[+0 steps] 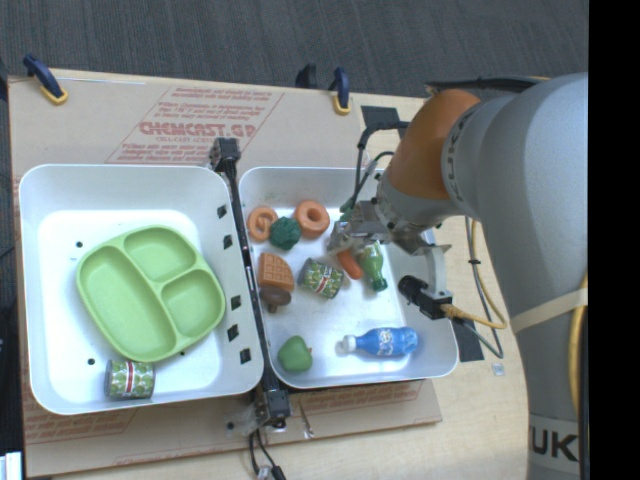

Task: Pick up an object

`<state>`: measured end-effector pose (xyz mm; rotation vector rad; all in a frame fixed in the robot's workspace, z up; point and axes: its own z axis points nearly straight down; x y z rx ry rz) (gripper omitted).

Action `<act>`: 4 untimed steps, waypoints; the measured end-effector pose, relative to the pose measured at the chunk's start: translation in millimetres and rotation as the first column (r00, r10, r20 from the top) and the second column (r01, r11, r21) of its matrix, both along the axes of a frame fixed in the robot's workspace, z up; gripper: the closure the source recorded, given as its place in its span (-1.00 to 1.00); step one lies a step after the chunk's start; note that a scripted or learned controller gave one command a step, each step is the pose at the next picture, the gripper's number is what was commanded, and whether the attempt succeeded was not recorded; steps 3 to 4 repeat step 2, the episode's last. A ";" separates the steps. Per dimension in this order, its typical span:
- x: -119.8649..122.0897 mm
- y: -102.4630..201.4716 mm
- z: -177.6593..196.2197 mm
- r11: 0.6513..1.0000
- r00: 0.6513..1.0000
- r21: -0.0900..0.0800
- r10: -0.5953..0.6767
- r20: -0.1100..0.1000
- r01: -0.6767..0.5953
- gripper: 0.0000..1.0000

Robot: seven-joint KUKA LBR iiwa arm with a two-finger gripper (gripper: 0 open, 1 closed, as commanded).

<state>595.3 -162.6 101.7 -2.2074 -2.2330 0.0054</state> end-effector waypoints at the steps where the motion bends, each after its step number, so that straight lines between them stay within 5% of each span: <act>1: 13.0 73.1 120.0 1.000 1.000 0.002 -0.005 0.005 0.005 1.00; 4: 13.4 73.2 129.7 1.000 1.000 0.003 -0.001 0.004 0.001 1.00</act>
